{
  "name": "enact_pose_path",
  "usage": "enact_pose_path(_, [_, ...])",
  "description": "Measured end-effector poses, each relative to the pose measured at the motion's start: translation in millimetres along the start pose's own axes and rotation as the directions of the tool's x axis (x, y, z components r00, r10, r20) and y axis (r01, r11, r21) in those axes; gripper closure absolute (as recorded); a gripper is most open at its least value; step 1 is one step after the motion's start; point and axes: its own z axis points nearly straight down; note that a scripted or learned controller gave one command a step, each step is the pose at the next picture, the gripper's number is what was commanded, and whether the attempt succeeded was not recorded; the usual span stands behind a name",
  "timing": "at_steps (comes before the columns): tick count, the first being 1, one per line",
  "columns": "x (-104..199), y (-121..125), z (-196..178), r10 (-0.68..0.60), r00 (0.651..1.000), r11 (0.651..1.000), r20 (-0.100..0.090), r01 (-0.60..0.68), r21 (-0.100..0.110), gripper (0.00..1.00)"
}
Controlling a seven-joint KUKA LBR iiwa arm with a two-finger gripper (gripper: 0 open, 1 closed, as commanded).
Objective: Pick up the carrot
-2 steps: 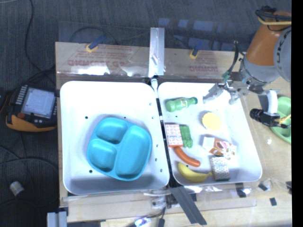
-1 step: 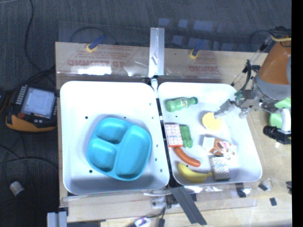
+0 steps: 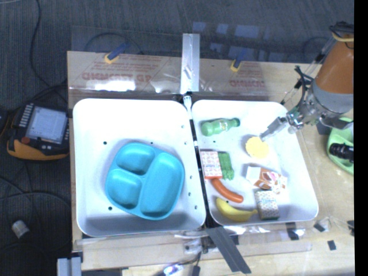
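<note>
The carrot (image 3: 227,191) is a short orange stick lying at a slant in the right bin (image 3: 299,154), near its front, just above a yellow banana (image 3: 234,210). My gripper (image 3: 267,134) reaches in from the right and hangs over the bin's back half. Its tip is close to a round yellow piece (image 3: 257,147). It stands well up and to the right of the carrot and apart from it. Nothing shows in its grasp.
Around the carrot lie a red-and-white box (image 3: 210,164), a green vegetable (image 3: 226,165), a white-and-red carton (image 3: 267,179) and a patterned block (image 3: 267,204). A green bottle (image 3: 218,125) lies at the back. The left bin (image 3: 92,125) holds a blue divided plate (image 3: 145,180).
</note>
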Motion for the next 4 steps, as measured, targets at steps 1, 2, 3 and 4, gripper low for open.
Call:
enact_pose_path(1, [17, -16, 6, -0.094, 0.996, 0.996, -0.001, 0.094, 0.000, 0.00])
enact_pose_path(2, [18, -14, -3, -0.096, 0.995, 0.995, -0.002, 0.096, -0.003, 1.00])
enact_pose_path(3, [18, -14, -3, -0.096, 0.995, 0.995, -0.002, 0.096, -0.003, 0.00])
enact_pose_path(4, [7, -3, -29, -0.380, 0.925, 0.925, 0.001, 0.380, -0.002, 0.00])
